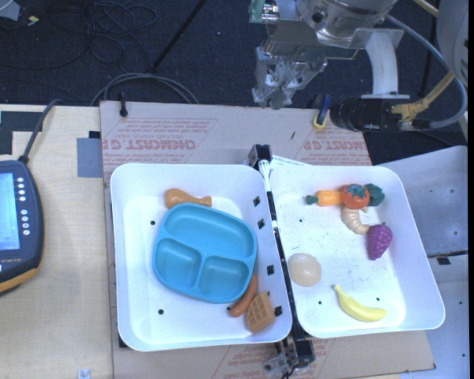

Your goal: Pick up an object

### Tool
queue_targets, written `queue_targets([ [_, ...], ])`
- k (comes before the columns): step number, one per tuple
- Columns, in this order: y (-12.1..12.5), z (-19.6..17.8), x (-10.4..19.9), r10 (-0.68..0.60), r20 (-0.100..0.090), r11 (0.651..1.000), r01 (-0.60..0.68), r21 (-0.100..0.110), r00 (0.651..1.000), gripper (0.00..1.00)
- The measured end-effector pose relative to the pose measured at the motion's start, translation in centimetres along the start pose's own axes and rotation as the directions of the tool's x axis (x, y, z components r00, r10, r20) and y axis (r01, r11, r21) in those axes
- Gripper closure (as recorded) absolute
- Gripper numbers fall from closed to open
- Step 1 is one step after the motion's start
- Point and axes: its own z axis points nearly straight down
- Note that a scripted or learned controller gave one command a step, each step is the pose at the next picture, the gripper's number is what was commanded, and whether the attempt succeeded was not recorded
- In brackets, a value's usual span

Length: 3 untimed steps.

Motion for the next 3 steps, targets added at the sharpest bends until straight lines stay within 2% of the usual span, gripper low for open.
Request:
queue_targets([
  [1,-4.0,1.9,6.4,0.004,0.003,1.000,-0.004,0.007,1.000,1.00],
  [2,-9.2,7.0,8.9,0.006,0.005,1.000,-0.006,0.010,1.000,1.00],
  [3,-6.9,17.3,9.5,0.009,0.005,1.000,-0.009,0.007,1.000,1.00],
])
